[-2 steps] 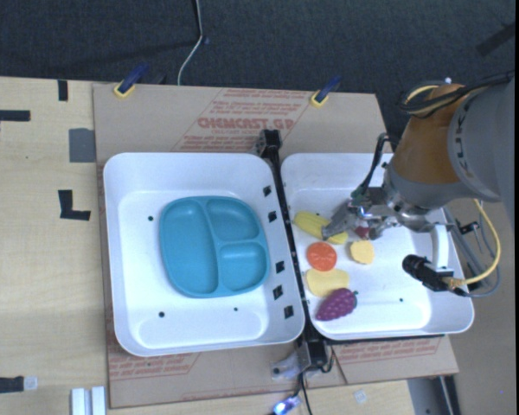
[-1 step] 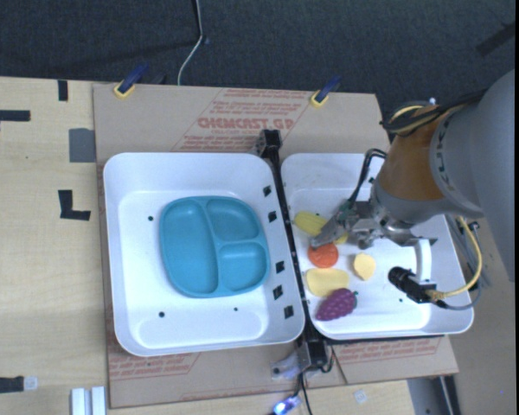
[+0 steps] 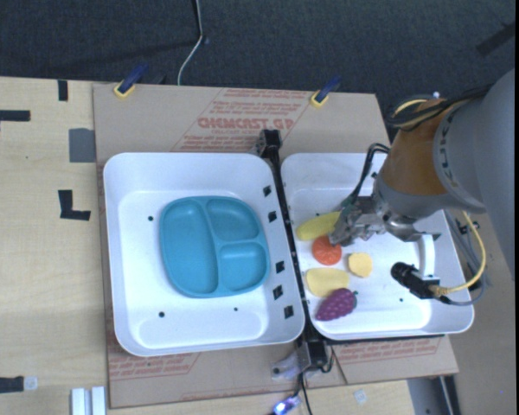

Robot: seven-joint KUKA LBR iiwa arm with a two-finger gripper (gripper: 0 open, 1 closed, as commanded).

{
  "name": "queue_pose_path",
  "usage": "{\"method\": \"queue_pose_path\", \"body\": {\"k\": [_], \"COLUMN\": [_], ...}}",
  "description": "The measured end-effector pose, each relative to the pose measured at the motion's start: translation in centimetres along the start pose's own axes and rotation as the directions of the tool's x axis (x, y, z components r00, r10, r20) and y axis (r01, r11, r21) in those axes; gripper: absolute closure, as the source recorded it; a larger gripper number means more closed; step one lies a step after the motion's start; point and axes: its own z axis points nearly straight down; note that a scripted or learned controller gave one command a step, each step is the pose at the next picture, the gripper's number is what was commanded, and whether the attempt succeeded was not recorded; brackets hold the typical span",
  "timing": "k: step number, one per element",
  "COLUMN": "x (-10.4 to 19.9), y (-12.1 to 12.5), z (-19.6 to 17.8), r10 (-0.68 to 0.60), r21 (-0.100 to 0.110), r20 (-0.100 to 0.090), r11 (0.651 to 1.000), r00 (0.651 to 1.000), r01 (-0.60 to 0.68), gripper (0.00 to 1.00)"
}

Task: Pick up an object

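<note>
The right bin holds several toy foods: a yellow banana-like piece, a red tomato, a small yellow round piece, a yellow wedge and a purple grape bunch. My gripper reaches in from the right and sits low over the banana piece's right end, just above the tomato. Its fingertips are dark and crowded against the food, so nothing shows clearly between them.
The left bin carries a blue divided plate. Black clips run along the seam between the bins. The arm's grey body and cables cover the right side of the right bin.
</note>
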Motion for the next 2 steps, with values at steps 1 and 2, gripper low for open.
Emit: {"method": "queue_pose_path", "body": {"k": [1,2], "x": [0.1,-0.8], "y": [0.9,1.3], "z": [-5.8,-11.5], "r10": [0.0,0.001], "r21": [0.001,-0.001], "r20": [0.001,0.002], "r11": [1.0,1.0], "r00": [1.0,1.0], "r01": [0.0,-0.001], "gripper": [1.0,1.0]}}
